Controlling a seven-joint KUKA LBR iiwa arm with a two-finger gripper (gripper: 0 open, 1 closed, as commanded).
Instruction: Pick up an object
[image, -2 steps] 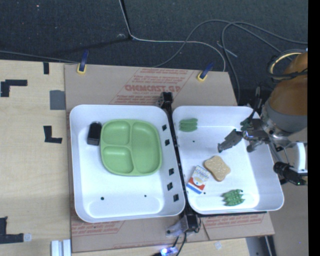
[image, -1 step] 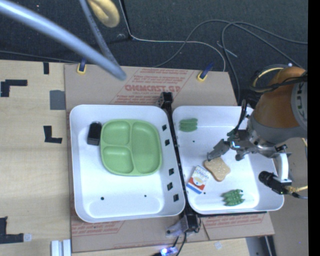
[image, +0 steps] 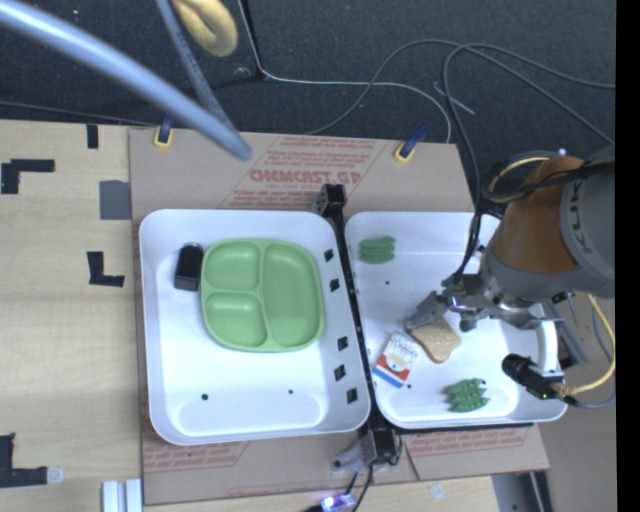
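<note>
In the right bin (image: 430, 412) lie a tan slice of toy bread (image: 439, 344), a small white carton with red and blue print (image: 397, 361), a green leafy piece (image: 466, 395) near the front and a green ridged piece (image: 376, 249) at the back left. My gripper (image: 445, 312) hangs low over the back edge of the bread slice, right at it. The grey arm with its orange band (image: 530, 232) reaches in from the right. Nothing visibly hangs from the gripper.
The left bin (image: 160, 300) holds a green divided plate (image: 264, 294) and a small black block (image: 188, 267) beside it. A black divider (image: 345, 300) runs between the bins. Cables lie behind the bench, and a grey pole (image: 120, 70) crosses the top left.
</note>
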